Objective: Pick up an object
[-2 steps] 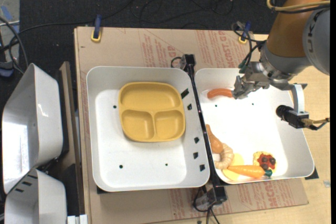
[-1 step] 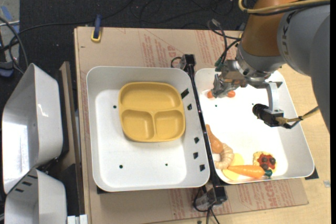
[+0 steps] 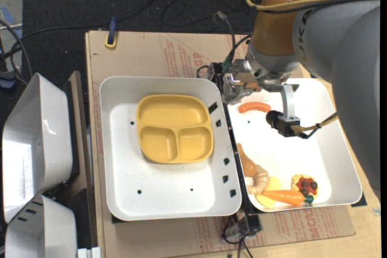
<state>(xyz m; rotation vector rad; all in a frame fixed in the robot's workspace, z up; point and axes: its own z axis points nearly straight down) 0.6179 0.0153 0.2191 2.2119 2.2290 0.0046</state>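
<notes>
Right bin (image 3: 338, 148) | sausage (image 3: 254, 107) just below fingers (image 3: 237, 86) | grip state: cannot tell

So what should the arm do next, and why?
Probably drop a little onto the orange sausage: the gripper hovers just above and left of it at the right bin's top edge, and nothing is visibly held.

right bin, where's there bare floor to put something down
The right bin has bare floor across its middle, between the orange sausage near the arm and the food along the near edge. It is crowded there: carrot, shrimp-like piece, pizza toy. The left bin is free around the yellow tray.
</notes>
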